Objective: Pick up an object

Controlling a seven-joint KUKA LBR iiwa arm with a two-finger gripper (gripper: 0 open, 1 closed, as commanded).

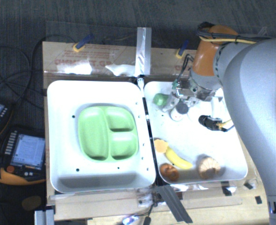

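Left bin (58, 125): holds a green divided tray (109, 132), lying flat, roughly centred. Nothing else in it worth going after.

Divider between the bins, then the right bin (232, 139). Along its near edge, left to right: an orange slice-shaped piece (160, 146), a brown rounded item (169, 172) in the near-left corner, a yellow banana (178, 159) lying at a slant just beside both, and a tan rounded item (208, 166) a little apart from the banana's tip. These four are crowded; poor targets.

Far-left corner of the right bin: a small green ball-like object (160, 99), sitting alone, close to the bin wall. The tool (180, 106) hangs just to its right, low over the bin floor. State of the tool: cannot tell, the wrist hardware hides it from this slant. Nothing is visibly held.

Judgement: the green object is the likely target. To do this well, shift toward the corner until centred over the object, approach straight down, and mind the wall, since a round thing may roll away if nudged off-centre. Verify the object rises before calling it picked
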